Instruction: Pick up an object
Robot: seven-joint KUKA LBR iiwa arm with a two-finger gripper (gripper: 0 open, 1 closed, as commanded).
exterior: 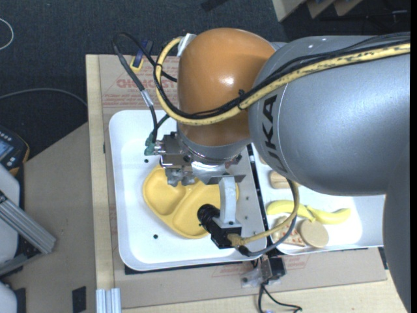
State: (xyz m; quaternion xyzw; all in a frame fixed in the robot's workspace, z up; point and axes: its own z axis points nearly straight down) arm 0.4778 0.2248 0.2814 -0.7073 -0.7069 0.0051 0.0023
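Lying in the left white bin [130, 175], toward its near-right part: one yellow, soft-looking lumpy object [171, 204], partly covered by the arm's wrist hardware. Directly over its far edge: the gripper [186, 175], pointed down into the bin; whether it is spread or pressed together cannot be told, as the wrist hides that part. Above the gripper: a metal flange, then the orange band [218, 77], seen as a large rounded dome. Extending from there to the right: the grey arm [339, 109], bulky, crossing over the right white bin [365, 230]. Along the arm: a yellow cable [215, 113] looping around the orange dome, with black cables running to the far left of it. Beside the wrist, near side: a white bracket with a black fitting [215, 223]. In the right bin: a yellow banana-shaped item [313, 212], with a round tan disc [314, 235] just near of it. Beneath both bins: a cardboard-coloured bench surface [104, 96].
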